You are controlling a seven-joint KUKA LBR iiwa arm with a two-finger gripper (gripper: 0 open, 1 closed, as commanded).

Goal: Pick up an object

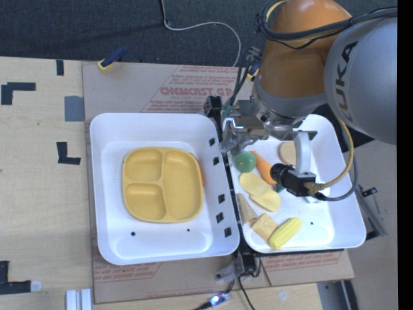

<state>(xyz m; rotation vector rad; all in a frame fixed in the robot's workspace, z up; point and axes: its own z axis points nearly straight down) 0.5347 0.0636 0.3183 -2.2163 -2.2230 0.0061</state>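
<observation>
Camera view: gripper (248, 148) is hovering over the green ball (245, 162) and carrot (264, 166); finger state hidden, cannot tell.

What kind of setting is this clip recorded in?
Most likely a robotics lab bench for grasping trials: a KUKA arm over two white bins, toy food like a corn cob, and a yellow divided plate.

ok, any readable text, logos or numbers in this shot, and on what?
"KUKA": black letters on the grey arm housing, cut off at the frame edge.
"CHEMCAST" followed by blurred letters: red print, upside down, on the brown cardboard sheet under the bins; smaller red lines beside it are too blurred to read.
</observation>
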